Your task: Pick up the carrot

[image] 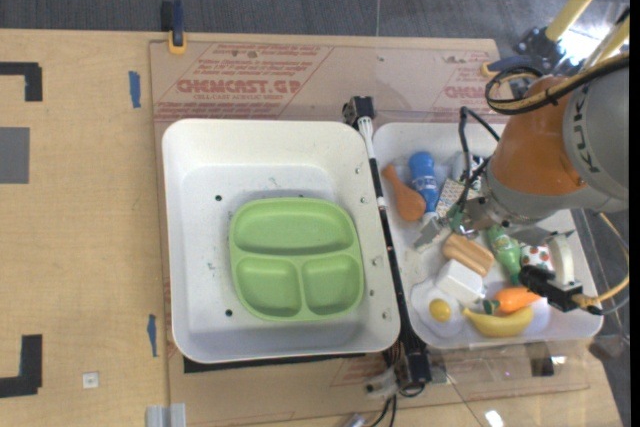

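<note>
The carrot [516,298] lies in the right bin [580,320], down in its 5 o'clock corner. It is a short orange piece with a green tuft at its 9 o'clock end, and it rests against the top edge of a yellow banana [497,321] that curves just beneath it.

The gripper [447,215] hangs low over the middle of the same bin, below the arm's orange band [530,150]. From the gripper the carrot sits at about 4 o'clock and well apart from it, with other toys between the two. Nothing shows as clamped in the gripper, and from this angle I cannot tell whether it is spread or closed, because its metal tip blurs into the clutter under it.

Around the gripper:
- a blue bottle [423,171] at about 11 o'clock
- a brown-orange sausage [404,196] at 9 o'clock, near the bin's left wall
- a tan bread roll [468,253] at 5 o'clock, just beside the tip
- a white block [459,281] further down
- a fried egg [438,309] at 6 o'clock, near the bin's front rim

A green bottle-like toy [505,253] lies at 12 o'clock from the carrot, near it.

The left bin [190,215] holds a green divided plate [295,258], well apart from the carrot at its 9 o'clock.
</note>
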Motion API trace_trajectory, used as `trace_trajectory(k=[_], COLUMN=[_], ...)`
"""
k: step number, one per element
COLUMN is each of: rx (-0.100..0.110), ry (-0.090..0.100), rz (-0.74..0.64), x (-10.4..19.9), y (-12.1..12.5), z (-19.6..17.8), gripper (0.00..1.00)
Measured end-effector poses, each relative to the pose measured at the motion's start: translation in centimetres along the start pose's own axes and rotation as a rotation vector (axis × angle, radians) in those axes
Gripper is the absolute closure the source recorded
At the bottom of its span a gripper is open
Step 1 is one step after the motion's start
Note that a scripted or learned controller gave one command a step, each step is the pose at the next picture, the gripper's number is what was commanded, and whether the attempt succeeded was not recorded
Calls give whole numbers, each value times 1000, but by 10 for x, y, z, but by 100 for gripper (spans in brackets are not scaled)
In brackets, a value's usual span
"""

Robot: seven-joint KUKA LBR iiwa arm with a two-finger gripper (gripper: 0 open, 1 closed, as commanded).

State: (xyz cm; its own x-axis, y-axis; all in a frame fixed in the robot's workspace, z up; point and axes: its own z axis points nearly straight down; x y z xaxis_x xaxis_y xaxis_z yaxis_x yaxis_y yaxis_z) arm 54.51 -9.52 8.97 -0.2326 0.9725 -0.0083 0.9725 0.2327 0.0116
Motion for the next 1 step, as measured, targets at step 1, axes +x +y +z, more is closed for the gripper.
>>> trace_trajectory(k=[1], rx=[0], ry=[6], rz=[361], x=[-10], y=[-18], z=[0], gripper=[0])
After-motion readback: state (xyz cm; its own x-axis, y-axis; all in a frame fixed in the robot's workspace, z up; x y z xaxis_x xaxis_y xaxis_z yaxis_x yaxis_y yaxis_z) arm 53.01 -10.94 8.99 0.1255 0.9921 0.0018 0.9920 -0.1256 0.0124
